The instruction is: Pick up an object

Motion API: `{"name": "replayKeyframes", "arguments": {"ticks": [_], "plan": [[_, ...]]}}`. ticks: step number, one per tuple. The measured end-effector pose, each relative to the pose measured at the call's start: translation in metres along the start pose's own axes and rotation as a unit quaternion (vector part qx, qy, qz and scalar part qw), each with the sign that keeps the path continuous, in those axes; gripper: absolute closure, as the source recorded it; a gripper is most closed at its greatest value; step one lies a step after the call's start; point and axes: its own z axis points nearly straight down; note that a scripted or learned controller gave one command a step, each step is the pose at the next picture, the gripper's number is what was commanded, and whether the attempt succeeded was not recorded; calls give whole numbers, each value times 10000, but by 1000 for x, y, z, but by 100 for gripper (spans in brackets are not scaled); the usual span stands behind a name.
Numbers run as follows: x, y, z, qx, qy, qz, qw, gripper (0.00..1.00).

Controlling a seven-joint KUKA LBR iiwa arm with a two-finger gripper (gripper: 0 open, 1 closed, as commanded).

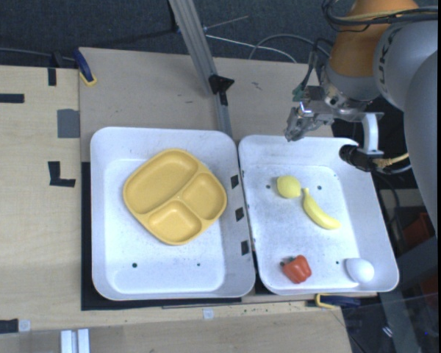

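Lemon (287, 187) below pincer (295, 132), well apart from it; pincer's state impossible to tell.

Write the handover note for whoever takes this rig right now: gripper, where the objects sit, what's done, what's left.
Gripper: hovering over the far edge of the right bin, nothing between its fingers.
Right bin holds a yellow lemon, with a banana close beside it, a red pepper near the front edge and a white egg-like object in the front right corner.
Left bin holds a yellow divided plate.
Done: nothing picked yet; all objects lie in the bins.
Left: descend on one object, likely the lemon as the nearest, grip and lift.
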Motion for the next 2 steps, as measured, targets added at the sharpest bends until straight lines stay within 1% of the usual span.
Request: {"name": "replayKeyframes", "arguments": {"ticks": [1,2], "plan": [[0,1,-49,7,2,0,10000,100],[50,-11,-30,46,8,-15,10000,100]]}}
